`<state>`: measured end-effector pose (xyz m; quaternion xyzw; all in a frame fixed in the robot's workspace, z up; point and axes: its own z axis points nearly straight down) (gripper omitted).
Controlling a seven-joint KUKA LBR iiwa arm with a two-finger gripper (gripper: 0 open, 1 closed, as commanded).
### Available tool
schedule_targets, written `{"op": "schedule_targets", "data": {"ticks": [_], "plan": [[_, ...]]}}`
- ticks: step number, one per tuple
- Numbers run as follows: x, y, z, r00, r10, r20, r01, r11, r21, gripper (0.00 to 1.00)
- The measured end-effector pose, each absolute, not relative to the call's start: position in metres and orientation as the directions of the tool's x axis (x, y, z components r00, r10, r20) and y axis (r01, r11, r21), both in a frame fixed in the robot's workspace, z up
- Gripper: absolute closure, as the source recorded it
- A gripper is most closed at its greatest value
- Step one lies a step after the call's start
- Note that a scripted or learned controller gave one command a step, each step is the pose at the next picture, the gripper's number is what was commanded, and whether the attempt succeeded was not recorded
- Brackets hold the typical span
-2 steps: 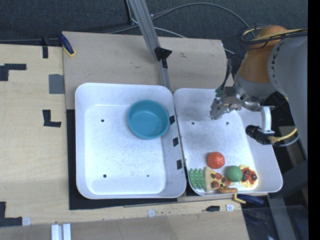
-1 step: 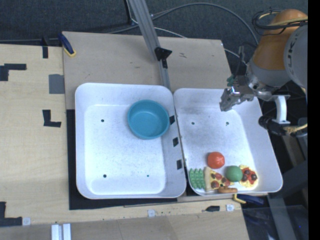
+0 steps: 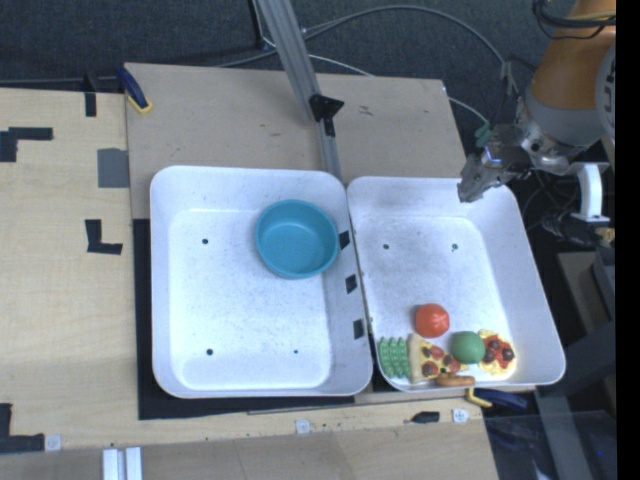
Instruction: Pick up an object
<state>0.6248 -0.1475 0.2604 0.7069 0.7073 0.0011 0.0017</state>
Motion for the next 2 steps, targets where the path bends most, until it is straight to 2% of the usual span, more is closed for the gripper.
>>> {"op": "schedule_targets", "data": {"ticks": [1,2], "plan": [[0.625,-0.147,0.293,0.000,1.000,0.000,1.000,0.000,0.002,1.00],[0.607,-0.104,0.275,-0.003,1.000,0.001,1.000,0.003,-0.001,1.00]]}}
